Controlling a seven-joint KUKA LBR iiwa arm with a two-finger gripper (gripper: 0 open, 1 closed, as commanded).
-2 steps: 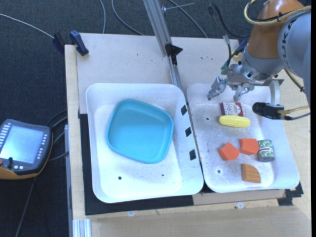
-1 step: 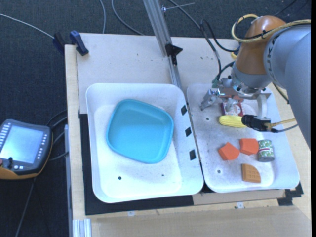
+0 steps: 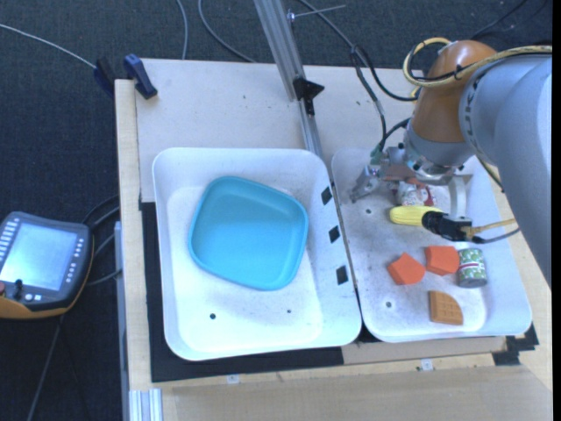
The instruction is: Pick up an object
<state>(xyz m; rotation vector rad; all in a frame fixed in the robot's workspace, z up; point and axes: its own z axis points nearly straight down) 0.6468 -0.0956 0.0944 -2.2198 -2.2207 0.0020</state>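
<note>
Camera view: gripper low in the right-hand bin

Camera view places the gripper (image 3: 372, 181) at the far left corner of the right-hand bin (image 3: 379, 298), close to the wall it shares with the left-hand bin (image 3: 175, 235). You cannot tell from this angle whether the gripper is open or closed, and you see nothing held in it. The arm (image 3: 513, 121) enters from the right, with its orange band (image 3: 451, 67) above the wrist.

Locate the loose objects as follows:

1. A yellow object (image 3: 406, 216) lies on the bin floor just in front of the gripper, long axis running left to right. You cannot tell whether the two touch.
2. An orange block (image 3: 406, 269) sits nearer the camera, apart from the yellow object.
3. A red-orange block (image 3: 442, 259) sits just right of the orange block.
4. A small can (image 3: 472, 267) with a green and white label is just beside the red-orange block, on its right.
5. A tan wedge (image 3: 444, 308) lies near the front rim, below the two blocks.

Note that the left-hand bin holds a blue plate (image 3: 249, 232), square with rounded corners, resting flat near the middle.
</note>
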